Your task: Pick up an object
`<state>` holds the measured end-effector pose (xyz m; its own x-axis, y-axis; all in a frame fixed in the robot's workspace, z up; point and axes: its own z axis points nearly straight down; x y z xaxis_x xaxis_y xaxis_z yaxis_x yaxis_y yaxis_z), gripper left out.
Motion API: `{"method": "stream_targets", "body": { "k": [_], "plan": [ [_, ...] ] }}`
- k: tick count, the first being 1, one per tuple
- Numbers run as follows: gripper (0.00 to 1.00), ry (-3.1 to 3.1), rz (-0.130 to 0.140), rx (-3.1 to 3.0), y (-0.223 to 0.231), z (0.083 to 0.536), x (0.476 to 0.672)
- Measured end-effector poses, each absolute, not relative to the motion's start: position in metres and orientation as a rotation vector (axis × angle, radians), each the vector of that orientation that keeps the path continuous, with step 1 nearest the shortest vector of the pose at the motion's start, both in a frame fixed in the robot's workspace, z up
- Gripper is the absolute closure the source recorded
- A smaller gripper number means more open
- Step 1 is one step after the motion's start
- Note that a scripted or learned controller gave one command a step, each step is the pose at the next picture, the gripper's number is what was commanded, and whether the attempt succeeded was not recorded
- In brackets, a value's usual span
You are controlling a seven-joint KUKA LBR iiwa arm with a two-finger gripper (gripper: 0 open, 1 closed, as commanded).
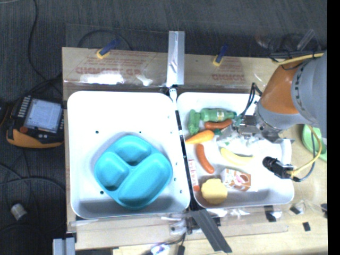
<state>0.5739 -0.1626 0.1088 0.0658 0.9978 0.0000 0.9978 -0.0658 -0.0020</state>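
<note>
The right bin [287,193] holds several toy foods. A green bottle [212,114] lies at its far side, with a red chili [218,125] just in front of it. An orange carrot [199,137] and a red sausage [205,159] lie near the left wall. A yellow banana [236,154] rests in the middle, a small carton [237,178] in front of it, and a yellow lemon-like lump [212,190] at the front. My gripper [242,128] hangs low over the bin, right of the chili and just above the banana. Nothing is visibly held.
In the left bin [85,110] sits a blue divided plate [133,169]. The arm's orange band [279,92] and grey wrist cover the right bin's far right corner. A handheld device [37,120] lies on the floor left of the bench.
</note>
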Motion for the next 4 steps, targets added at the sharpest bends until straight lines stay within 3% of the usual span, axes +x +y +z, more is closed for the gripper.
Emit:
{"method": "stream_targets", "body": {
  "k": [1,2,3,4],
  "plan": [
    [1.0,-2.139,0.003,-2.298,-0.1628,0.1175,0.574],
    [0.0,-2.139,0.003,-2.298,-0.1627,0.1175,0.574],
    [1.0,-2.132,0.004,-2.304,-0.163,0.1262,0.5741],
    [0.0,-2.132,0.004,-2.303,-0.1629,0.1261,0.5741]
  ]
}}
